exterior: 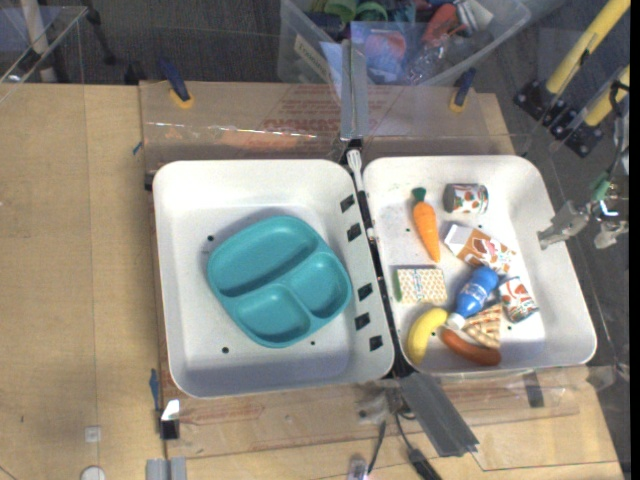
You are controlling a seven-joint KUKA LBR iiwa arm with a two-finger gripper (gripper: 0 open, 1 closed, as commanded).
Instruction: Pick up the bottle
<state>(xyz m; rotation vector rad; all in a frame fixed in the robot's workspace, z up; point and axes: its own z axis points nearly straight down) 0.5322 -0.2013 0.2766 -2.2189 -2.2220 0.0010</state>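
Observation:
The bottle (476, 292) is blue with a white cap and lies tilted in the right bin (560, 268), near its front. Its cap end points at the banana (424, 334) and the sausage (470, 347). Small printed cartons (518, 299) press against it on the right and above. My gripper (588, 218) hangs at the right edge of the view, outside the right bin's rim and well apart from the bottle, with nothing seen in it.
The right bin also holds a carrot (427, 224), a small can (466, 199), a flat cracker box (421, 285) and a waffle-like piece (486, 323). A teal divided plate (278, 280) lies in the left bin (180, 218). A clear tub of toys (400, 13) stands behind the bins.

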